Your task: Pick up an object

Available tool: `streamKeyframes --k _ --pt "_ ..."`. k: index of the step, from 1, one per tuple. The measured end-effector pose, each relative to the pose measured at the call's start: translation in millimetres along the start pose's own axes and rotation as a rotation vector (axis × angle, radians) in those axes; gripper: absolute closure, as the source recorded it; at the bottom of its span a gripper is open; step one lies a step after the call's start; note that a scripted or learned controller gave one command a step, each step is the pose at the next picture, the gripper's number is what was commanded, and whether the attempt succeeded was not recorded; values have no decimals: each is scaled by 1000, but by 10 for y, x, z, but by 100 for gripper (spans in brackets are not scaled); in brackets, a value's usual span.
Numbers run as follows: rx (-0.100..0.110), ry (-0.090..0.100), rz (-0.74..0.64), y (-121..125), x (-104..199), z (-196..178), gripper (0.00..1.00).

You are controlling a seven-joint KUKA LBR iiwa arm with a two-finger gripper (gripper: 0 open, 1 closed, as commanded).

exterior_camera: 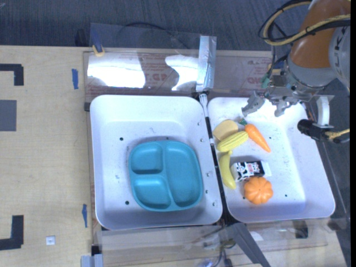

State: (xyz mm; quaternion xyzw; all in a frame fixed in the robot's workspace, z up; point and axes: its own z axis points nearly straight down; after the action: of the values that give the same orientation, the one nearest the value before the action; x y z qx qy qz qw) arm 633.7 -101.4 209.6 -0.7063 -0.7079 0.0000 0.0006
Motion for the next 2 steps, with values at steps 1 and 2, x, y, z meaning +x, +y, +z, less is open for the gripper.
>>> streamKeyframes --k 1,2 --pt "-5 -2 -207 -106 -160 1191 0" --pt "-8 -3 -206 -98 -164 1086 100"
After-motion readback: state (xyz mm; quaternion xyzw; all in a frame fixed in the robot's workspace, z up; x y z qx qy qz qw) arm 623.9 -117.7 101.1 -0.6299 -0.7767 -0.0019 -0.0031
